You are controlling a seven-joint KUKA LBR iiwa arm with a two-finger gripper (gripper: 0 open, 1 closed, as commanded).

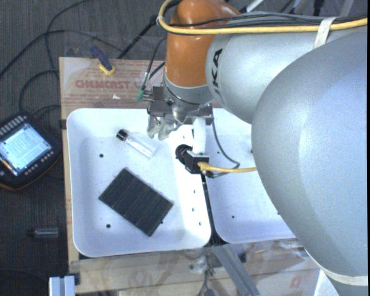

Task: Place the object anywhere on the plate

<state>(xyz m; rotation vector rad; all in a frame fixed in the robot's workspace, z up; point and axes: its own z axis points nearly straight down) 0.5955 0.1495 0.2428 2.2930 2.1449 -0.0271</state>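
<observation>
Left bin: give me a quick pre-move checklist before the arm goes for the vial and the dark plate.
1. Vial within reach in the left bin: ok, it lies on its side just below and left of the gripper.
2. Vial held: not ok, it rests on the bin floor.
3. Dark plate free to receive: ok, nothing lies on it.
4. Finger opening: cannot tell.
5. Yellow cable clear of the path: cannot tell, it runs beside the bin divider.

Faint red lettering on cardboard sheet (105, 82) behind bins, roughly "CHEMCAST"; black letters "KA" on arm (217, 73).
</observation>
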